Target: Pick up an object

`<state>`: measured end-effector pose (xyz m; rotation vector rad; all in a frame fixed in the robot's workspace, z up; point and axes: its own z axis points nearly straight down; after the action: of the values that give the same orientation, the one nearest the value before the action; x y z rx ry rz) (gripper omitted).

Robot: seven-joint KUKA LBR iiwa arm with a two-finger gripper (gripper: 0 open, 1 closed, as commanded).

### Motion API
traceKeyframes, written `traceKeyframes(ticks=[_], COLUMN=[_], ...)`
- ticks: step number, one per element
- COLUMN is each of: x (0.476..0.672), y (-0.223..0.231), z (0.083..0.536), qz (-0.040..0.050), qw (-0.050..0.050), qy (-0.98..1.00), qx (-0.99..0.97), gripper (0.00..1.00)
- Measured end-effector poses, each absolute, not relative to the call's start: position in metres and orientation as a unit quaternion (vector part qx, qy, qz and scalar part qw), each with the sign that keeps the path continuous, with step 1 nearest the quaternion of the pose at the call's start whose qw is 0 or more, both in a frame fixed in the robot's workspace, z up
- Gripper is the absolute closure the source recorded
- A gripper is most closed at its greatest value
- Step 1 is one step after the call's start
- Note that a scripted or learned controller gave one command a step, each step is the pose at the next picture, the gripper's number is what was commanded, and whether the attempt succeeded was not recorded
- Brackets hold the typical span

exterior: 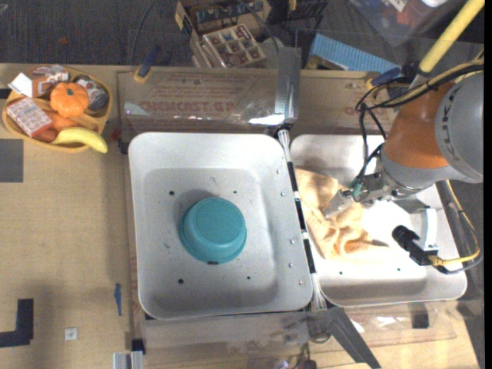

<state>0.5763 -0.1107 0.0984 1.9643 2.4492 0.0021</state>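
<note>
A teal bowl (pixel 214 229) lies upside down in the middle of the left bin (pixel 154 160). A crumpled tan cloth (pixel 332 220) covers the left half of the right bin (pixel 384 283). The arm comes in from the right, its orange band above the wrist. My gripper (pixel 342 199) is low over the cloth's upper middle, with the fingertips touching or pressing into the fabric.
A wooden dish (pixel 54 114) with a toy pumpkin, banana and small boxes sits at the far left of the bench. Clear plastic sheeting (pixel 207 102) lies behind the bins. Black cabling and a connector (pixel 411 244) trail over the right bin's right side.
</note>
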Motion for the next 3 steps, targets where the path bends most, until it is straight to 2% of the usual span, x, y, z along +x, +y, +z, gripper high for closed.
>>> traceKeyframes(ticks=[1,2,3], x=[0.577,0.577,0.513], y=[-0.112,-0.112,-0.116], z=[0.108,0.108,0.092], qz=[0.0015,0.0014,0.0057], qw=[0.002,0.002,0.007], qy=[0.779,0.779,0.765], qx=[0.627,0.627,0.644], gripper=[1.0,0.0,0.0])
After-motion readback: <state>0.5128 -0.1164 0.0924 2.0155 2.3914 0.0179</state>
